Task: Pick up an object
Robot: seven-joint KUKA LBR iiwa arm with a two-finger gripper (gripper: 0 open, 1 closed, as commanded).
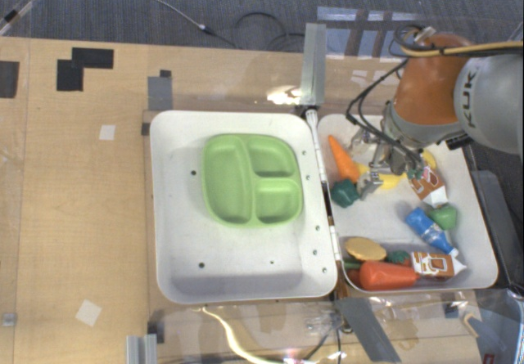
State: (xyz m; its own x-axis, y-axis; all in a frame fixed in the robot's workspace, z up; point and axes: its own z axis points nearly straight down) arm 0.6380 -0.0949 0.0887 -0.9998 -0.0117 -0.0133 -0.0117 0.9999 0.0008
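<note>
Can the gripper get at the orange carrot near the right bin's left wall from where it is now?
Probably yes: the carrot lies uncovered just left of the gripper, though the bin wall is close beside it.

Arm (483,101) cut off at right edge, yellow item (395,181) (perhaps a banana) mostly hidden beneath hand (385,168)

Two shallow white bins sit side by side: the left bin (176,215) and the right bin (479,231). The left one holds one green divided plate (250,178). The right one holds two orange carrot-shaped toys (342,156) (387,275), one blue bottle (426,226), one round tan cookie-like piece (365,250), and two small cartons with brown labels (427,183) (434,264). Several smaller green pieces lie among them, too jumbled to count.
</note>
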